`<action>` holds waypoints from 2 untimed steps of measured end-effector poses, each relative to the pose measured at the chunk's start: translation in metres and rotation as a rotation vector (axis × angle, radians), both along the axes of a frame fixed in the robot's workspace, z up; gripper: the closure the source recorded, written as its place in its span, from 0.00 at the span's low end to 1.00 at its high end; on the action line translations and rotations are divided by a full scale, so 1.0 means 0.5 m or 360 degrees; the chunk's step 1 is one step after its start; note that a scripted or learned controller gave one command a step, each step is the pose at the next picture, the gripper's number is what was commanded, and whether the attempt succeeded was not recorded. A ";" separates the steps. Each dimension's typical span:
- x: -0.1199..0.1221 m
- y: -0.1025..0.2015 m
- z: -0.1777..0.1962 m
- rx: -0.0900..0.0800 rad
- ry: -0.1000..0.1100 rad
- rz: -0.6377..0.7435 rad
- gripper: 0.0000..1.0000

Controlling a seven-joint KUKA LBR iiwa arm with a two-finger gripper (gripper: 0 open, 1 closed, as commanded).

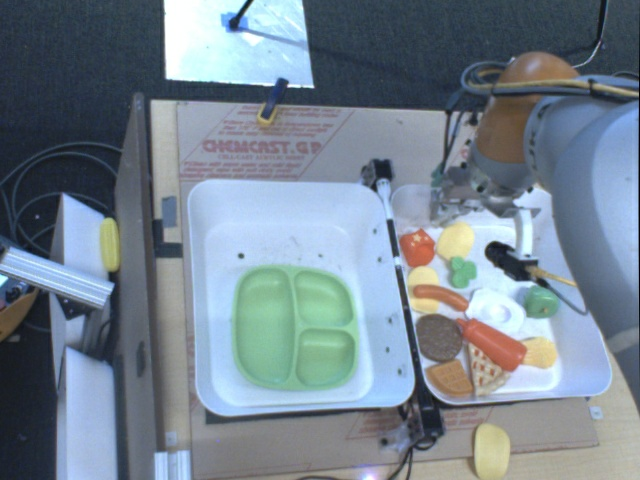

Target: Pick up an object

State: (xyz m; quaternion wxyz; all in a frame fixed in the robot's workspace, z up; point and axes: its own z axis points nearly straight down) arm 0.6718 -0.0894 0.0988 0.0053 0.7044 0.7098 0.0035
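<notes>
Toy food fills the right bin [600, 368], right of centre in the frame: a red pepper [417, 245], yellow lemon [456, 240], green broccoli [462, 270], sausage [440, 296], brown patty [438, 337], waffle [487, 372] and red bottle [492, 341], packed close and overlapping (little room between them). You see the gripper [478, 200] at the bin's upper edge, above the lemon; the wrist hides its jaws, so I cannot tell their state. The left bin [205, 298] holds a green divided tray [295, 326]. The arm [590, 178] covers the bin's upper right corner.
</notes>
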 end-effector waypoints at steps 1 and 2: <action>-0.074 -0.106 -0.030 0.0002 0.0021 -0.0016 1.00; -0.069 -0.101 -0.027 0.0002 0.0015 -0.0008 0.00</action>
